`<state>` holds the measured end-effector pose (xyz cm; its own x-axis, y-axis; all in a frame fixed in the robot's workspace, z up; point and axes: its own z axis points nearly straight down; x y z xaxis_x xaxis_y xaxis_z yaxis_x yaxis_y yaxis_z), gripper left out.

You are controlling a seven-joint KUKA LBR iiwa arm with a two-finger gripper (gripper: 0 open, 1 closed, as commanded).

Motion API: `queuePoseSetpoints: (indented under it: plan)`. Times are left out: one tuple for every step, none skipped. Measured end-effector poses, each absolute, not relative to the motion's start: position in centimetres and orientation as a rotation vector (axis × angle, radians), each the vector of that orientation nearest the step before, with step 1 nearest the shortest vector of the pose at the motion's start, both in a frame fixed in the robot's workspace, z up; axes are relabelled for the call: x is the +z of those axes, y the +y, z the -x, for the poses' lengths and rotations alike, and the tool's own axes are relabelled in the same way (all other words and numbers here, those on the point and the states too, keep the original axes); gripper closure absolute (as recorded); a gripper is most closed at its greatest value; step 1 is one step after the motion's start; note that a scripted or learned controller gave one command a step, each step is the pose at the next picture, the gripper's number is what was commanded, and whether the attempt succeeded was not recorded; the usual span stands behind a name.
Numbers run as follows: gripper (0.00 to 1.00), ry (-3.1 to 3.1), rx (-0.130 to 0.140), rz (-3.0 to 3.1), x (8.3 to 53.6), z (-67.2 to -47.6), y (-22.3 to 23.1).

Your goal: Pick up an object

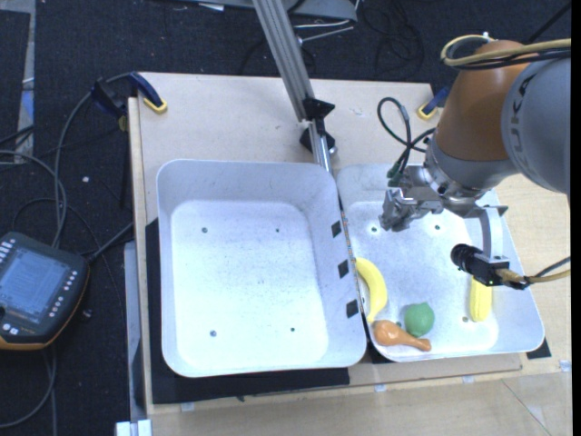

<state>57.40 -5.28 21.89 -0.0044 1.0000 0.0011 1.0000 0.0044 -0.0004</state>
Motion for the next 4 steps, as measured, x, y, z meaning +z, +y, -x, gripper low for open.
queuePoseSetpoints:
  plan:
    - [1.00, -2.226, -0.001, 2.216, 22.5, -57.6, -0.5]
    - [1.00, -2.225, -0.001, 2.216, 22.8, -58.0, 4.4]
    - [1.00, -2.225, 0.000, 2.217, 22.5, -60.2, 8.5]
    - [0.00, -2.222, 0.001, 2.221, 22.5, -60.2, 8.3]
